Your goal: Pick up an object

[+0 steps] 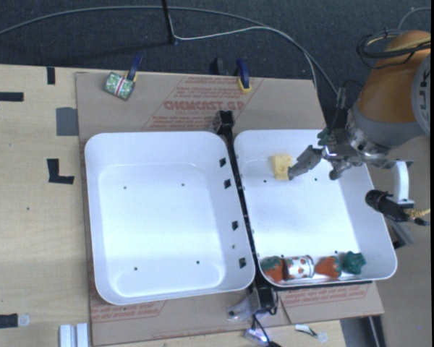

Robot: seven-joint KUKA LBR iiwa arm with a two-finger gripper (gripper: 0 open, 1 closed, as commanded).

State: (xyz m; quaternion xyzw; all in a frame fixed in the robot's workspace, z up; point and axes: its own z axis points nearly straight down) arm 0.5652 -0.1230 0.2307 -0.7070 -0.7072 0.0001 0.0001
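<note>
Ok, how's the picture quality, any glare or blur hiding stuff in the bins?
Camera view: bright glare washes out the floor of the left bin; the right bin is evenly lit, with soft shadow under the pincer beside the yellow block; the small toys along its near wall look slightly soft, so their detail is hard to read.

Grey arm (390, 125) with orange band, black cable loops, dark metal pincer (320, 161).

Cheese block (281, 167) in right bin (362, 215)

1 fixed camera above bench (29, 194), looking down at slant on 2 bins (163, 215), mid-distance.
</note>
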